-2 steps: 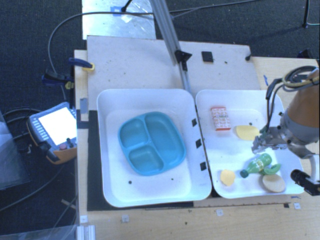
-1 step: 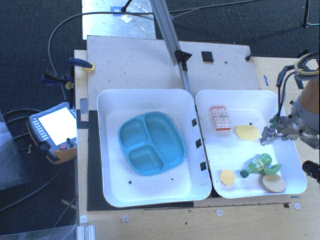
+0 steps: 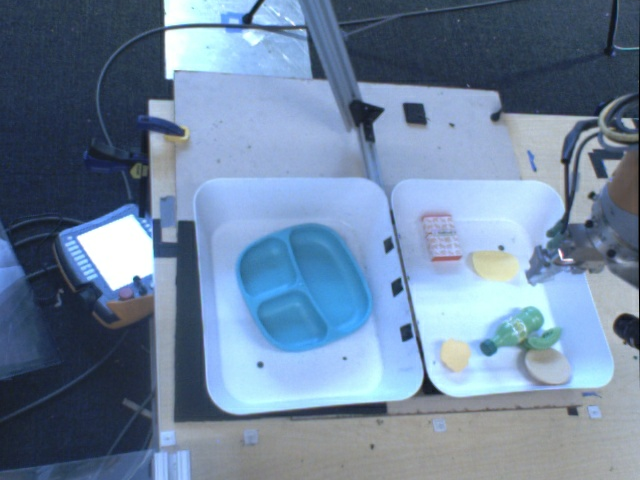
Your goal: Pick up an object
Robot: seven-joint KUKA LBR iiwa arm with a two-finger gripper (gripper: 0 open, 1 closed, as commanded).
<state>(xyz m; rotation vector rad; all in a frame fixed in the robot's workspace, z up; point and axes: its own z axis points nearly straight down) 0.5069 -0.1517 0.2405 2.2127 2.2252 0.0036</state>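
Yellow chip [image 3: 495,265]: flat pale-yellow piece lying in the right bin, just left of the gripper, apart from it.
Gripper [image 3: 540,267]: at the right bin's right side, reaching in from the right; whether it is spread or closed cannot be told, and nothing is seen held in it.
Arm [image 3: 618,213]: grey, with an orange part at the frame's right edge.
Red-and-white packet [image 3: 441,237]: upper middle of the right bin, left of the yellow chip.
Green bottle [image 3: 512,331]: lying tilted, below the gripper.
Tan disc [image 3: 547,366]: in the bin's lower right corner, touching the bottle's end.
Small yellow piece [image 3: 455,355]: just left of the bottle's cap.
Right bin [image 3: 470,200]: white, holds all five items.
Left bin [image 3: 230,378]: white, holds a blue divided tray [image 3: 303,286].
Pendant [image 3: 105,261]: off the bench at the left, screen lit.
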